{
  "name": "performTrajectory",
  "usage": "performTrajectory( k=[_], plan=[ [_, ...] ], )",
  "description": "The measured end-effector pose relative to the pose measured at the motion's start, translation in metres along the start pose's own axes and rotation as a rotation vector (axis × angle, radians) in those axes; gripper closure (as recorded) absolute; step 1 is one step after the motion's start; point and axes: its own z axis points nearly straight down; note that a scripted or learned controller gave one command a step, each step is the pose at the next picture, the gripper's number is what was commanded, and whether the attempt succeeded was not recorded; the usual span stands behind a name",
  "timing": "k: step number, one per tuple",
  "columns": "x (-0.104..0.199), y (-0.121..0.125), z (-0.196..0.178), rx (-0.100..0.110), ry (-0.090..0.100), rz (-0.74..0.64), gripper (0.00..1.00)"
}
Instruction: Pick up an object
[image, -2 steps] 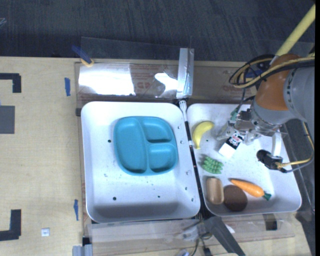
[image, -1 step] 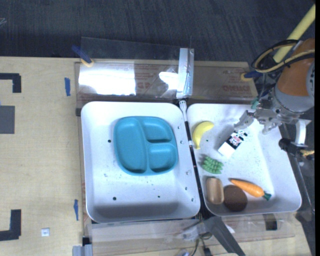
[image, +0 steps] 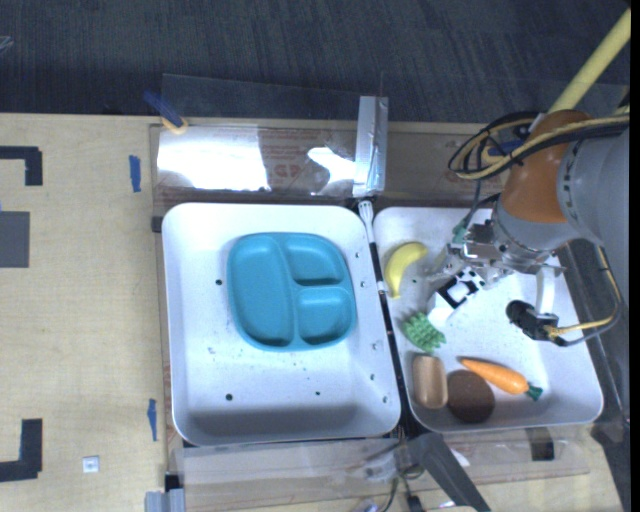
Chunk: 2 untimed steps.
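The jaws (image: 447, 288) were seen lowered into the right bin (image: 585, 395); whether they were wide or narrow could not be told. A yellow banana (image: 403, 264) lay just left of them, a green brush (image: 424, 331) just below, and a carrot (image: 494, 376) farther below-right.

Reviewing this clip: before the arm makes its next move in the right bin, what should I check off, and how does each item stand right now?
1. Tool is over the right bin: ok.
2. Object between its fingers: cannot tell; the wrist hides them.
3. Targets in reach: banana, green brush, carrot, brown ball, wooden block all lie in that bin: ok.
4. Carrot and brown ball spaced apart for a clean grasp: not ok, they touch.
5. Blue divided plate sits in the left bin, out of the way: ok.
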Motion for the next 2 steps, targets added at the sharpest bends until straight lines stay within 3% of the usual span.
performTrajectory(
  k=[1,2],
  plan=[
    [0.027,-0.036,-0.001,0.002,0.0,-0.11,0.0],
    [0.026,-0.035,-0.012,-0.003,0.0,-0.107,1.0]
  ],
)
